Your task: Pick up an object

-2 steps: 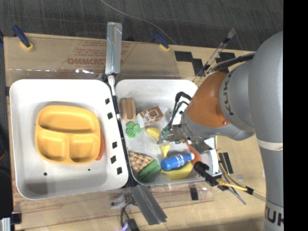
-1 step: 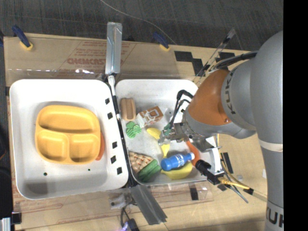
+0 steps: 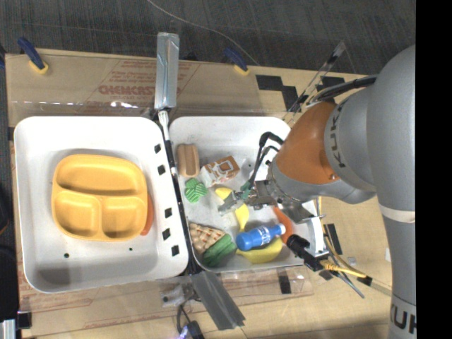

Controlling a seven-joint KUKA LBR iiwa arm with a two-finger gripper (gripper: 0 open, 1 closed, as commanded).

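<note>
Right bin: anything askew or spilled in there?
Nothing spilled. The right bin is a loose jumble: a blue bottle lies on its side across a yellow item, with a waffle-patterned piece and a green piece crowded beside it. The yellow tray sits flat in the left bin.

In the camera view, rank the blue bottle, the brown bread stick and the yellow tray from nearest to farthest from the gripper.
Measured from the gripper:
1. Blue bottle, just below it in the right bin.
2. Brown bread stick, at that bin's upper left.
3. Yellow tray, in the left bin.
</note>
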